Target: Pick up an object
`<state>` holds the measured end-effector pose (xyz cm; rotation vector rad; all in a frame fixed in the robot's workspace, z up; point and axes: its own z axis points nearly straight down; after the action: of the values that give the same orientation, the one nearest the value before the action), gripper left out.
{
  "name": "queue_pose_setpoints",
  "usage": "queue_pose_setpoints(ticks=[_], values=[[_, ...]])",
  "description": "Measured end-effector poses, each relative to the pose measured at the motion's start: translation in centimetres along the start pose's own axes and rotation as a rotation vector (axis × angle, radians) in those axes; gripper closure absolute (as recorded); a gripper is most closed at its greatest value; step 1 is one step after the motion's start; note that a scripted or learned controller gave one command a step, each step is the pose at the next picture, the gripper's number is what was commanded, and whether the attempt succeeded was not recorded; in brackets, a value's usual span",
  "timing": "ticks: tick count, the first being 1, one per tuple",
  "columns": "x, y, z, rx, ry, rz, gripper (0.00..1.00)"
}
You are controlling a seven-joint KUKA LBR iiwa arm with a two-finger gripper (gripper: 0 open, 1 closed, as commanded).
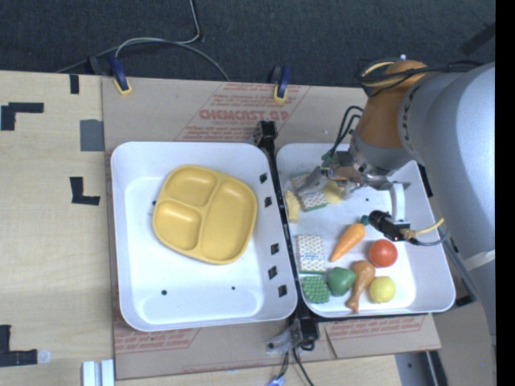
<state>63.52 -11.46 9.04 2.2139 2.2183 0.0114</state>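
Camera view, near edge first: right bin holds a lemon, drumstick, green veg, green waffle pc. Just behind: tomato, carrot, patterned cracker. Left bin carries a yellow divided plate. Farther back, hand sits low over clear-wrapped pcs at right bin's far-left corner; can't tell its grip state.

The grey arm reaches in from the right, its orange band above the wrist, with the gripper angled down and leftward, low in the frame's right half.
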Motion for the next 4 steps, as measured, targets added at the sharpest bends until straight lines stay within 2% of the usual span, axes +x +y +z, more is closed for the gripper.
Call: queue_pose_setpoints(ticks=[1, 2, 3, 4], values=[[-3.1, -8.5, 0.3, 0.005, -0.004, 0.002, 0.00], [-0.2, 2.0, 0.5, 0.006, -0.001, -0.001, 0.00], [1.6, 3.4, 0.6, 0.009, 0.000, 0.000, 0.00], [1.2, 1.5, 0.5, 0.009, -0.002, 0.000, 0.00]])
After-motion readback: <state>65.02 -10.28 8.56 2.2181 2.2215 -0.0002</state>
